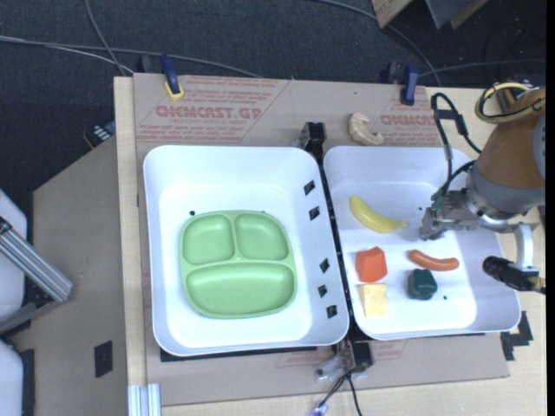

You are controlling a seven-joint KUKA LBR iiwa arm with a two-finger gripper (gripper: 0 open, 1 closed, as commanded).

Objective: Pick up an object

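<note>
Approach step judged in hand: two-finger gripper (431, 225) poised low in right white bin (408, 163), nothing seen between fingers, opening not discernible. Yellow plastic banana (375, 216) just left; red sausage-shaped toy (434, 261) just nearer. Descent onto one, then closing, called for.

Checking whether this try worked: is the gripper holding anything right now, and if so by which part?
Nothing is held. The gripper sits low in the right bin, between the banana and the sausage, apart from both.
</note>
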